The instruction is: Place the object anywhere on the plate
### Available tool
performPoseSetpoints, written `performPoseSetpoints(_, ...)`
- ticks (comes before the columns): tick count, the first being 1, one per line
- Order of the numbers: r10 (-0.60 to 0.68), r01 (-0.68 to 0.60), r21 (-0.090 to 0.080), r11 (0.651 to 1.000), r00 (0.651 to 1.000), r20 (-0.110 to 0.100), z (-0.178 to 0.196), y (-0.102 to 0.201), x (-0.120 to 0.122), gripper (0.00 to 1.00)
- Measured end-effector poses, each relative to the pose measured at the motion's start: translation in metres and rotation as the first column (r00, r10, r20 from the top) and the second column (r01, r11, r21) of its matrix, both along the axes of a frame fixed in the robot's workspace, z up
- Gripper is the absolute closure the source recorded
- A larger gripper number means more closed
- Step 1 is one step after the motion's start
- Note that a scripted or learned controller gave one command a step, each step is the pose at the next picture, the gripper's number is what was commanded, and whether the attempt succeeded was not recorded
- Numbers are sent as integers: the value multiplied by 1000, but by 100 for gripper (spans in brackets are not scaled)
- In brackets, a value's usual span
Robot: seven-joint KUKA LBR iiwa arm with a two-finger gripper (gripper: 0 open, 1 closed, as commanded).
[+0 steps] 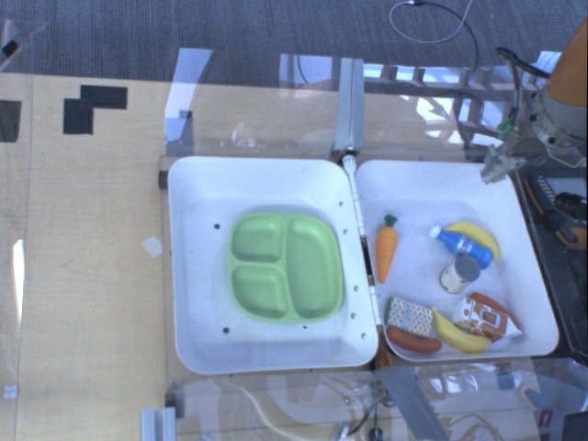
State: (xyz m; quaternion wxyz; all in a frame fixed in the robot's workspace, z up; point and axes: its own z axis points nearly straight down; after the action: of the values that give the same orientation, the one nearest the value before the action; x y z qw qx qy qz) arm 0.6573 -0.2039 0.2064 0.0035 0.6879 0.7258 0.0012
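1. Green plate [285, 266], three compartments, centred in left bin [197, 338].
2. Carrot [386, 250] upright near right bin's [542, 320] left wall.
3. Tool [501, 165] over right bin's far right corner; grip state impossible to tell.

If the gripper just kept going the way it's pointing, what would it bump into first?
Probably the bare white floor near the far right corner of the right bin. The gripper hangs above that corner, seemingly aimed downward. The blue bottle lies off that line, though depth is hard to judge.
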Motion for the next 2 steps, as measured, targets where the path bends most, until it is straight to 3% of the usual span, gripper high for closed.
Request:
performPoseSetpoints(1, 251, -251, 1, 968, 968, -2, -33, 61, -46, 100)
performPoseSetpoints(2, 111, -111, -1, 994, 994, 7, -116, 48, -89, 100)
